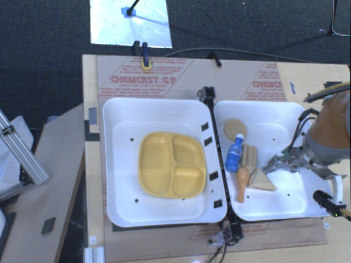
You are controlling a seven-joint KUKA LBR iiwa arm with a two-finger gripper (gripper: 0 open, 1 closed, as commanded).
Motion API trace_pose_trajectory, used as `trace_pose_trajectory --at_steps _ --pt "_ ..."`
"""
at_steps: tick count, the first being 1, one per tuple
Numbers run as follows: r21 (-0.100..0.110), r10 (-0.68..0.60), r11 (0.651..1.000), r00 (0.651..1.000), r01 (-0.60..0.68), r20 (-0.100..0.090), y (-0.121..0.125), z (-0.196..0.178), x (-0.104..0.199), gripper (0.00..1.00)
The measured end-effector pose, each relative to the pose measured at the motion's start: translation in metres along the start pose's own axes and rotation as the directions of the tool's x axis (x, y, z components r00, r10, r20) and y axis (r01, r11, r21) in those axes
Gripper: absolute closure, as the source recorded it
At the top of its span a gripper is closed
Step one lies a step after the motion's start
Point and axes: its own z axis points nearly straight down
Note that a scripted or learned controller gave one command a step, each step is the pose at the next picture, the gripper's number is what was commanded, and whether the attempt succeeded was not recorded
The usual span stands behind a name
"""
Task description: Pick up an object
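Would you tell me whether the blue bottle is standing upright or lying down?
Lying down: the blue bottle rests on its side in the right bin, its white cap toward the far edge.

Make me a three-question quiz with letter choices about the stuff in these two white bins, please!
1. Where does the yellow divided tray lie?
A. in the left bin
B. in the right bin
C. on the dark floor

2. What colour is the small bottle?
A. red
B. blue with a white cap
C. green

3. How does the bottle stand?
A. upright on its base
B. lying on its side
C. held up in the air by the arm

Answers:
1. A: the tray rests in the middle of the left bin, apart from its walls.
2. B: its body is blue and its cap end, pointing away from the camera, is white.
3. B: it lies flat on the floor of the right bin, close to the divider, beside a tan block and above an orange carrot-like toy; the gripper is off to its right.
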Motion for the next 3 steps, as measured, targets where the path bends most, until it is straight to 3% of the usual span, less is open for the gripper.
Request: trace_pose_trajectory --at_steps 1,3 --pt "-0.004 -0.001 1.000 1.000 0.001 0.001 0.001 -0.011 0.000 1.00" --pt "-0.008 -0.002 1.000 1.000 0.002 0.004 -0.004 -0.132 -0.001 1.00"
